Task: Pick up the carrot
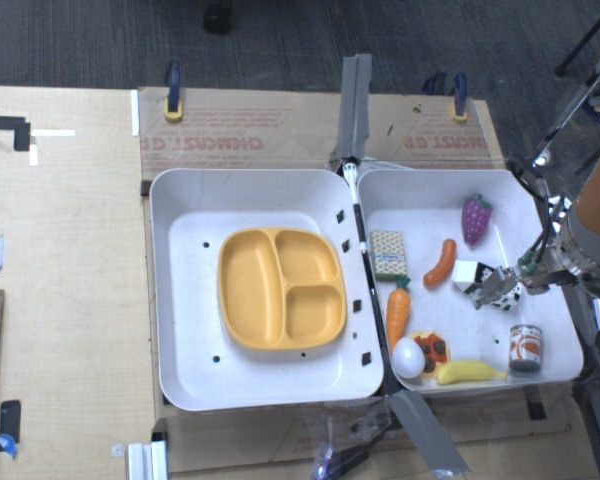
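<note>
Two white bins side by side on a bench, on cardboard printed CHEMCAST GP, shown upside down. Left bin (180, 268) holds one yellow-orange plastic plate (282, 288), rounded square, three compartments, matte. Right bin (550, 368) holds toy foods. One flat cracker-like block (388, 253), tan with a green edge, beside the divider. One carrot (397, 310), orange with a green top, lies lengthwise just below the block, near the divider, tip toward the white egg (407, 357). One reddish item (432, 348) just right of the egg, too small to name. One yellow banana (468, 372) along the front wall. One orange-red sausage (440, 264), tilted, mid-bin. One purple grape bunch (476, 218) toward the back. One small can (525, 349), orange-and-white label, writing unreadable, upright near the right wall. Gripper (496, 288) is low in the right bin beside a small white block (466, 273), well apart from the carrot; finger state unclear.
</note>
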Robot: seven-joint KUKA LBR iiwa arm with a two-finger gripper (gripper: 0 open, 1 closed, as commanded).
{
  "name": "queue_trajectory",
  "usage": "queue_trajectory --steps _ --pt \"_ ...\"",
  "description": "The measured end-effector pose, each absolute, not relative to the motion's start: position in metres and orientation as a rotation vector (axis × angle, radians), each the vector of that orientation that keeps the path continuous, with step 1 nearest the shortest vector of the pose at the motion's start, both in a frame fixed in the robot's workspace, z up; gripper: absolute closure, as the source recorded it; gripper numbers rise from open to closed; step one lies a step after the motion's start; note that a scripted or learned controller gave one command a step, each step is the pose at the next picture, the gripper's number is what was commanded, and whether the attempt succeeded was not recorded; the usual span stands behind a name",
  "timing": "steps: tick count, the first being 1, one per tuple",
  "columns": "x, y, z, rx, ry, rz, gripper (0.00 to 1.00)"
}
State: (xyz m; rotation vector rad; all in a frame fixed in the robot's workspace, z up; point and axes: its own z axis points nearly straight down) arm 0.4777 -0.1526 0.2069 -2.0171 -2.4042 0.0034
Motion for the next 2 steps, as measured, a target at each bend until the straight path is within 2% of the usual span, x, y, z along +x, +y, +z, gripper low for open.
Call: queue_trajectory --steps 1,2 --pt "0.4833 -0.1124 0.0924 -1.692 -2.649 -0.001 0.00" --pt "0.4836 -0.1126 0.1001 -1.696 -2.645 -0.002 1.00"
